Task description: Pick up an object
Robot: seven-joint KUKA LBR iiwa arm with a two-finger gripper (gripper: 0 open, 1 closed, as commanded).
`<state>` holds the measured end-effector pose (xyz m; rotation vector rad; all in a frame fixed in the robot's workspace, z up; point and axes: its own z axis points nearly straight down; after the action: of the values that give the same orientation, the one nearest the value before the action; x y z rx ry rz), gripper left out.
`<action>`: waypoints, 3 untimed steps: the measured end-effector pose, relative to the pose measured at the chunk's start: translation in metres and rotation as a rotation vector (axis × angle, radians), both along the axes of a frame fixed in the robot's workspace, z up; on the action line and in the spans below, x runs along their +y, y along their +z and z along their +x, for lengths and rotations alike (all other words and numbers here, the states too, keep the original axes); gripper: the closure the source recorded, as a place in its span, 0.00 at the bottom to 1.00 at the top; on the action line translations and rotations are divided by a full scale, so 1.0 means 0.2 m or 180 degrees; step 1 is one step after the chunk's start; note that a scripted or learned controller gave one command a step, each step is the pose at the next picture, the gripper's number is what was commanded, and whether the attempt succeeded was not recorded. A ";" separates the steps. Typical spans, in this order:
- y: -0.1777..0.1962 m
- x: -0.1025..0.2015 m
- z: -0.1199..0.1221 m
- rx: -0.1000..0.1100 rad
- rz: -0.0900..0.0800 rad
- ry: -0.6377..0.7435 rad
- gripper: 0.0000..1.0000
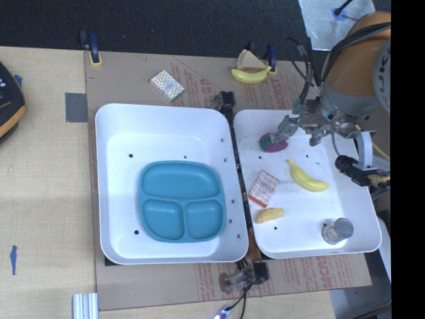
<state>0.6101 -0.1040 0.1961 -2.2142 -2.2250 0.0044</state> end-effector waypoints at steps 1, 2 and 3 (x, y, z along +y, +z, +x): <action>-0.53 0.05 -0.10 0.0006 -0.0002 0.0000 0.00; -0.52 0.04 -0.22 0.0002 -0.0002 0.0000 0.00; -0.52 0.04 -0.39 0.0001 0.0000 -0.0002 0.00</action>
<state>0.5320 -0.0969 0.0914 -2.2147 -2.2241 0.0048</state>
